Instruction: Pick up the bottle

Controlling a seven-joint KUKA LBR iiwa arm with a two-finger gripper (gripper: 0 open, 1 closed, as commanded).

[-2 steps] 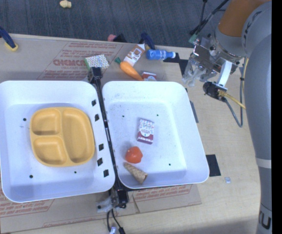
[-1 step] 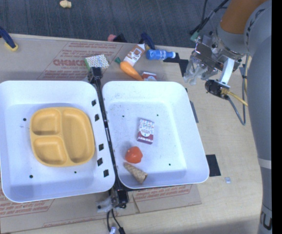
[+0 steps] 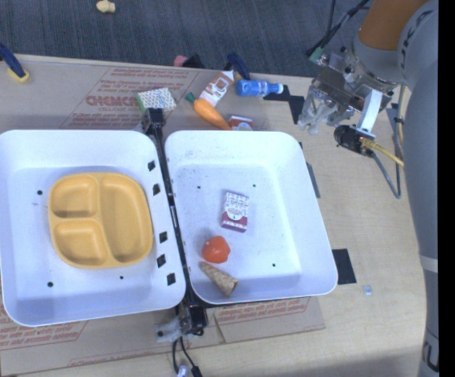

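Observation:
A small blue bottle (image 3: 255, 89) with a white cap lies on its side on the cardboard just beyond the right bin's (image 3: 310, 210) far edge. My gripper (image 3: 319, 121) hangs above the bench at the right bin's far right corner. It is to the right of the bottle, apart from it and outside the bin. Nothing shows in the gripper.
A white and orange tube (image 3: 214, 89), a carrot (image 3: 210, 114) and a checkered packet (image 3: 156, 99) lie near the bottle. The right bin holds a red carton (image 3: 235, 210), a tomato (image 3: 216, 249) and a cone (image 3: 218, 278). A yellow divided plate (image 3: 100, 218) sits in the left bin (image 3: 7, 234).

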